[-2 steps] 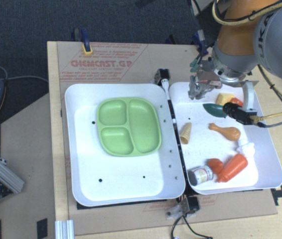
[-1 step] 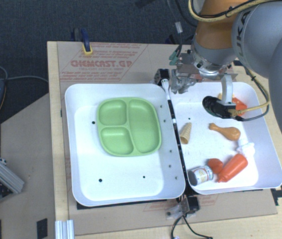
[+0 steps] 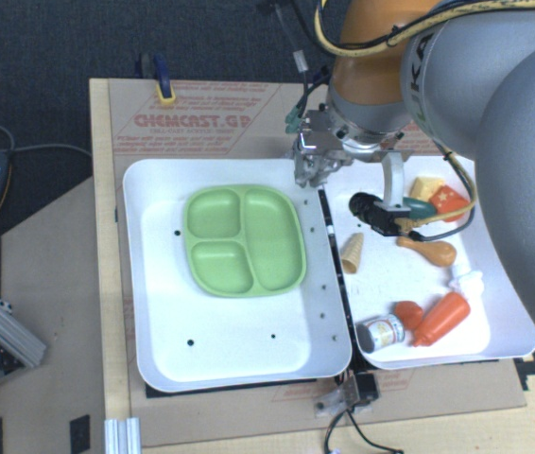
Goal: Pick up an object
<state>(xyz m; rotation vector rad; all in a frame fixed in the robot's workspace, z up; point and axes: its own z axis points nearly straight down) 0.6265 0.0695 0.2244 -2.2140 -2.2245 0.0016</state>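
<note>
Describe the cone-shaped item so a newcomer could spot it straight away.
Start at the right-hand bin, the one with the clutter. Go to its left wall, beside the divider, about halfway down. The small tan cone lies there alone, paler and blunter than the brown drumstick-shaped piece to its right.

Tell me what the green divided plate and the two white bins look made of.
Green divided plate: likely molded plastic, matte, with soft rounded compartment ridges and even colour. Left bin and right bin: probably thin formed plastic, smooth and slightly glossy, with rounded corners and raised rims.
</note>
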